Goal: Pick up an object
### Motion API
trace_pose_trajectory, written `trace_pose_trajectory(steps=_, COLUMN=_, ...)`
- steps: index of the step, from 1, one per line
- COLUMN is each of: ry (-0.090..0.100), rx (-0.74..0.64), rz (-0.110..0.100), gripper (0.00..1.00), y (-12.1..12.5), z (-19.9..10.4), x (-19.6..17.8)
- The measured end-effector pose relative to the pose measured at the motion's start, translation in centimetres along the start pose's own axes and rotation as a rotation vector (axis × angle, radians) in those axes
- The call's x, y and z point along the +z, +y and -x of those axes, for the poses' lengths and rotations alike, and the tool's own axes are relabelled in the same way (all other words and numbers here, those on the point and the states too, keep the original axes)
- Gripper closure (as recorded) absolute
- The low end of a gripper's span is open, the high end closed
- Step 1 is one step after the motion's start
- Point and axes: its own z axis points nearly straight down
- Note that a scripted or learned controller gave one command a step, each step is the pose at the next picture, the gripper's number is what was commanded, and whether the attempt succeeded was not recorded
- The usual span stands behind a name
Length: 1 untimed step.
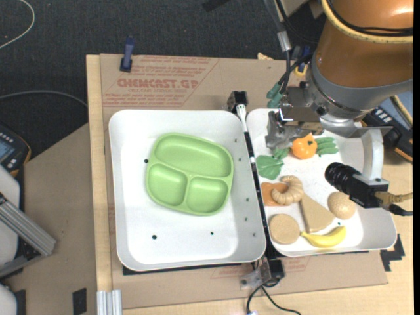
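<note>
My gripper (278,144) hangs low over the far left part of the right bin (379,232), just left of a small orange fruit (303,148). A green leafy piece (269,166) lies right under and in front of it. Another green piece (326,145) sits right of the orange fruit. Closer to the front lie a tan curled pastry (289,190), a round beige biscuit (284,228), a tan wedge (315,214), a yellow banana (323,238) and a brown egg-shaped lump (341,205). I see nothing held between the fingers.
The left bin (125,176) holds a green three-part plate (189,174). A black clamp (237,102) sits at the far end of the rim between the bins. The arm's grey and orange body (367,38) overhangs the right bin's far side.
</note>
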Motion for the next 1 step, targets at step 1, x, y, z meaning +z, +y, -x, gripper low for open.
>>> trace_pose_trajectory(steps=1, ry=-0.004, rx=0.008, rz=-0.022, gripper=1.0, y=-0.3, z=5.29, x=8.3)
